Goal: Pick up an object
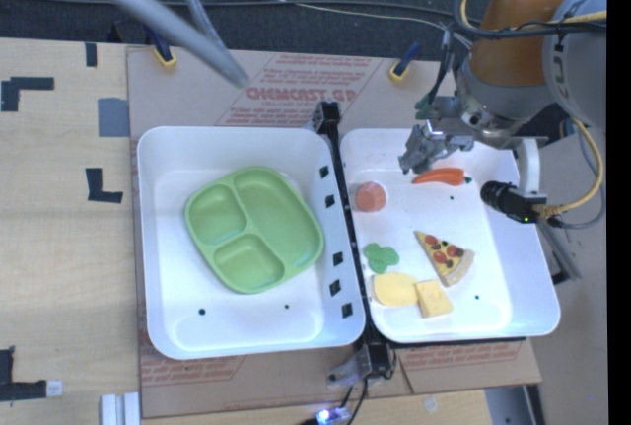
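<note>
Bins sit side by side on the surface (59,246), and we read them from the left. The left bin (163,315) holds a green divided plate (254,228), lying flat and a little askew; it looks stiff and light, but its broad low shape leaves us only a thin rim to pinch.

Across the black divider (335,206), the right bin (527,310) carries the small toy foods. A pinkish round piece (371,197) lies nearest the divider; nearer to us are a green leafy piece (381,256), a yellow round piece (394,290) touching a pale yellow block (433,299), and a pizza slice (445,255) just to their right and slightly farther.

Toward the far side lies the orange carrot-like piece (438,177), which we take as the likeliest target, since the pincer (422,153) hangs just beside its left end, on the far side of it. We cannot tell how the pincer is set, as its tip is dark and seen from above, and nothing is visibly held.

We judge the carrot light, rigid and probably smooth plastic, so it may roll or squirt out under a skewed squeeze. Its slim, long shape suggests taking it across the middle, with the pincer set crosswise to its length. The block and the pizza slice, with flat sides, look like steadier alternatives.
</note>
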You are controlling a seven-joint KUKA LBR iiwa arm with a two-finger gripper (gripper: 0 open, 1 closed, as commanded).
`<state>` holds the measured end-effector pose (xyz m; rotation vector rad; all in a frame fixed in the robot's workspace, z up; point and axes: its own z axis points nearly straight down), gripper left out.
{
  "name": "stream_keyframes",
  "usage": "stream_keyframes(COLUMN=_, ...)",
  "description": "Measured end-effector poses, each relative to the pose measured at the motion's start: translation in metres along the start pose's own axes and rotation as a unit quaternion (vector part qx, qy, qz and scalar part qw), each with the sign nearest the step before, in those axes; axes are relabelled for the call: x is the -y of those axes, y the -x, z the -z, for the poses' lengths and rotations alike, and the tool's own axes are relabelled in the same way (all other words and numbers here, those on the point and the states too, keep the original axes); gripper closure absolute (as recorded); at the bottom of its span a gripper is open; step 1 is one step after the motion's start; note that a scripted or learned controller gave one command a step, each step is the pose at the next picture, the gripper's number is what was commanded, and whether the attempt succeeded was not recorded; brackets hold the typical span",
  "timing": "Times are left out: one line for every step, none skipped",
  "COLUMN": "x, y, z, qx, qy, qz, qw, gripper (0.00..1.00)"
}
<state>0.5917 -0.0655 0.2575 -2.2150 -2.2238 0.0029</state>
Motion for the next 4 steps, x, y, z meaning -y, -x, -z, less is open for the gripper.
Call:
stream_keyframes(x=0.021, y=-0.059, z=-0.009, qx=0.000, qy=0.000, qz=0.001, qw=1.0000, gripper=1.00)
stream_keyframes(x=0.050, y=-0.113, z=-0.012, qx=0.000, qy=0.000, qz=0.001, qw=1.0000, gripper=1.00)
stream_keyframes(x=0.071, y=-0.160, z=-0.013, qx=0.000, qy=0.000, qz=0.001, qw=1.0000, gripper=1.00)
stream_keyframes(x=0.070, y=-0.157, z=-0.013, qx=0.001, qy=0.000, qz=-0.001, qw=1.0000, gripper=0.00)
